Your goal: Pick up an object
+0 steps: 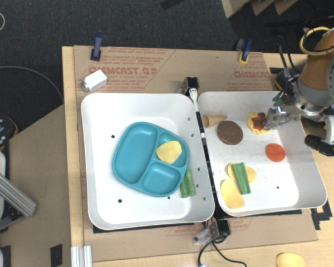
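- Reaching in from the right, the grey arm (317,82) with its orange band puts the end effector (274,117) low over the far part of the right bin (312,188).
- The end effector's tip sits right at a small yellow and red toy food piece (259,124); whether they touch, or whether the piece is gripped, cannot be told from this angle, and its opening cannot be made out either.
- Just left of that piece lies a brown round disc (230,132), with a tan cone (215,119) beside it near the bin's left wall.
- A red round piece (275,152) rests a little nearer the camera, apart from the end effector.
- Toward the near side of the right bin, a green stick (241,178) lies across a yellow piece (248,174), and a second yellow piece (231,194) lies just beside them.
- The left bin (100,204) holds a blue divided tray (134,159), with a pale yellow piece (169,152) in its upper right compartment.
- A green piece (187,183) lies against the tray's right edge, on the bin floor.
- Both bins rest on a cardboard-covered bench (156,65), with a small white object (94,80) on it beyond the left bin.
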`<state>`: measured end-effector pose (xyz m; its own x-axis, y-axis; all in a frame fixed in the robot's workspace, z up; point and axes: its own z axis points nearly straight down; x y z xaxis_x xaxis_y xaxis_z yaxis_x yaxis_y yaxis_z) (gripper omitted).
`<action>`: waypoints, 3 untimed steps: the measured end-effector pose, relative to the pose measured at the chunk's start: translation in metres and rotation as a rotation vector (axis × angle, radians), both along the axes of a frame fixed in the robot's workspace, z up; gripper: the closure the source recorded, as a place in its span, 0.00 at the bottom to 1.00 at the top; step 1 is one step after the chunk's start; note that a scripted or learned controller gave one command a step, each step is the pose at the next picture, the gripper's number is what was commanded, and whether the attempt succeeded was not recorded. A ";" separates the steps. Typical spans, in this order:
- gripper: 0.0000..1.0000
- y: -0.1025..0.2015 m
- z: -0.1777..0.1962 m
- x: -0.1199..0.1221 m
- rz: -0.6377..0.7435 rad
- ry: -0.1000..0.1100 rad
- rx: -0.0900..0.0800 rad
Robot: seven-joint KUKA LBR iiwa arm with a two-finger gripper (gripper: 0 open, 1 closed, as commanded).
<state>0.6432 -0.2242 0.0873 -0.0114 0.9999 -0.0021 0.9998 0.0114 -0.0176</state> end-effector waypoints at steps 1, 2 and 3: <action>1.00 -0.006 -0.002 0.010 -0.011 0.043 0.009; 1.00 0.000 -0.003 -0.118 -0.017 -0.007 0.007; 1.00 0.001 -0.003 -0.167 -0.014 -0.013 0.005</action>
<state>0.4767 -0.2236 0.0846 0.0026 1.0000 0.0030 1.0000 -0.0026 -0.0044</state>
